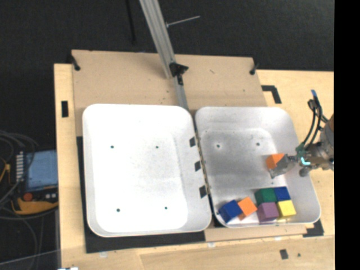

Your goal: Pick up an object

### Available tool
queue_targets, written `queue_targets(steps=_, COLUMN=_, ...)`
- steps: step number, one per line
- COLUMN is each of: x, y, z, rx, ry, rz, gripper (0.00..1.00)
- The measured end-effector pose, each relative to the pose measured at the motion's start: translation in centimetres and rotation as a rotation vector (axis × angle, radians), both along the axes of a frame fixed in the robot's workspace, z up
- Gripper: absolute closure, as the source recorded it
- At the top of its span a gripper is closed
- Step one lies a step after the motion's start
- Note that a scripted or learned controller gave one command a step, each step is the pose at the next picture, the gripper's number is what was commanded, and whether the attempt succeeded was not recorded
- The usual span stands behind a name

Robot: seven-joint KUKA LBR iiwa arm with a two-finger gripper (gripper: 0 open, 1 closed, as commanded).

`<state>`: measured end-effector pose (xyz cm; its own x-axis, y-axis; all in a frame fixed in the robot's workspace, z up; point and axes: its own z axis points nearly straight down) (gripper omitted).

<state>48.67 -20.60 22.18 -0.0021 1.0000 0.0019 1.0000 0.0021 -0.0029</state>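
My gripper (277, 165) reaches in from the right over the right bin (236, 134). A small orange block (274, 160) sits between its fingertips, and the gripper is shut on it. A grey finger (278, 171) shows just below the block. Several more blocks lie along the bin's front edge: a blue block (229, 210), an orange block (247, 206), a green block (265, 196), a second blue block (281, 194), a purple block (268, 211) and a yellow block (287, 208).
The left bin (140, 167) lies beside the right one, with small clips along their shared edge (198, 165). A slanted metal rail (160, 35) rises behind the bins. Cables and a blue device (39, 170) sit off the bench at far left.
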Motion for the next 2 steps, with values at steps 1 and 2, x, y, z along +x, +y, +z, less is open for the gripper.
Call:
queue_targets(steps=1, x=0.1, y=0.0, z=0.2, rx=-0.002, ry=-0.005, rz=-0.001, gripper=0.0)
queue_targets(steps=2, x=0.0, y=0.1, z=-6.1, rx=-0.002, ry=0.001, rz=-0.003, gripper=0.0)
